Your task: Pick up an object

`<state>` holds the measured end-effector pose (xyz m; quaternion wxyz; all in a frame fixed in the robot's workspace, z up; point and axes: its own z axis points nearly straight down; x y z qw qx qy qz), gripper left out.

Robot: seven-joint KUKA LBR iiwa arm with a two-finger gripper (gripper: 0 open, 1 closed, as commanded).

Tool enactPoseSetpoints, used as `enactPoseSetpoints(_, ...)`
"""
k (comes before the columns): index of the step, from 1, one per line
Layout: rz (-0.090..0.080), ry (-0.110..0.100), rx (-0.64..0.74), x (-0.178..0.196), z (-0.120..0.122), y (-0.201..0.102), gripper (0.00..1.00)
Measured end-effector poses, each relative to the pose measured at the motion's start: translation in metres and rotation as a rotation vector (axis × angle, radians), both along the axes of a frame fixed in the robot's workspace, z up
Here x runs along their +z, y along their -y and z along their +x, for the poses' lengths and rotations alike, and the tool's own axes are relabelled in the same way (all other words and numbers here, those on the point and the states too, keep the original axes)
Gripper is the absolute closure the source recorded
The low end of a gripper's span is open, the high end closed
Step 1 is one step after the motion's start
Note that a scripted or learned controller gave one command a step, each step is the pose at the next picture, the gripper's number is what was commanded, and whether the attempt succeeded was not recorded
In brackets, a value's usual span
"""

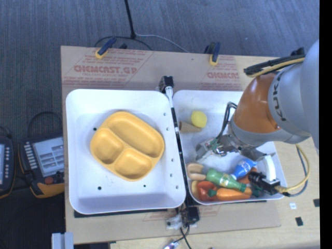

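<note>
tool (210, 146) fingers spread, holding nothing, just above green bottle (223, 179) | bottle likely light, stiff, slick; take hold across its middle

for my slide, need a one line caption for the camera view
KUKA arm's tool over the right bin of toy food; yellow divided tray in the left bin.

Left bin (78, 191): divided tray (127, 144) inside.
Right bin (207, 98): ball (198, 119) at back; bottle (225, 179), carrot (233, 194) at front.
</note>
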<state>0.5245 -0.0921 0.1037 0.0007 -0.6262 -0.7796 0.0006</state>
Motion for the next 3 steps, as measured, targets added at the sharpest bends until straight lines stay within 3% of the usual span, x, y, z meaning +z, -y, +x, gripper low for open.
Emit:
enactPoseSetpoints(1,-0.003,0.02,-0.433,-0.01,0.071,0.01,0.0)
enactPoseSetpoints(2,-0.007,0.024,-0.434,0.0,0.072,0.012,1.0)
enactPoseSetpoints(3,-0.008,0.023,-0.434,0.0,0.071,0.012,0.0)
